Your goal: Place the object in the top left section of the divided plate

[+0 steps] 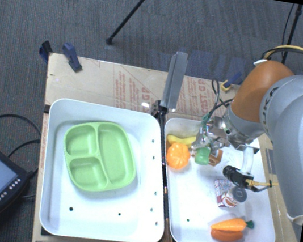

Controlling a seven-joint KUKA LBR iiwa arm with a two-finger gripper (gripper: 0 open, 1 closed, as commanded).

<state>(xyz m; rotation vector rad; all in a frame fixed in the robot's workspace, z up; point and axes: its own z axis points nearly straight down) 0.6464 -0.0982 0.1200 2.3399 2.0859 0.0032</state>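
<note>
The green divided plate [99,155] lies in the left bin [50,210], with its top left section [81,136] holding nothing. My gripper [207,145] is low in the right bin [190,233], at its far left part. It sits right over a small green object [202,157] with a brown piece [216,155] beside it. The view does not show whether the green object is gripped. A round orange fruit [178,155] and a yellow banana [179,139] lie just left of the gripper.
A crumpled red and white packet [224,193] lies in the middle of the right bin. An orange vegetable with a green stem [228,229] rests near its front edge. A metal post [174,84] stands behind the divide between the bins.
</note>
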